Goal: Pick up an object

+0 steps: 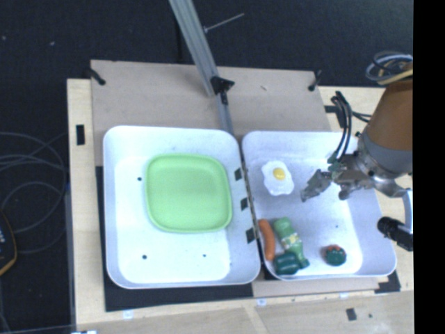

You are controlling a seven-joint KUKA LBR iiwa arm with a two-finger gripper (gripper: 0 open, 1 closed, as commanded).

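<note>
My gripper (327,191) hangs over the middle of the right bin (361,218), reaching in from the right. It is open, with nothing between its fingers. Just left of it lies a fried egg toy (277,177), white with a yellow yolk. Along the bin's front lie an orange carrot (267,238), a light green and yellow piece (286,232), a dark green piece (290,261) and a small red and green object (334,255). None of them touches the gripper.
The left bin (125,207) holds a square light green plate (188,192). A grey metal pole (197,37) slants up from the divider between the bins. Black cables (342,127) run down the arm's wrist.
</note>
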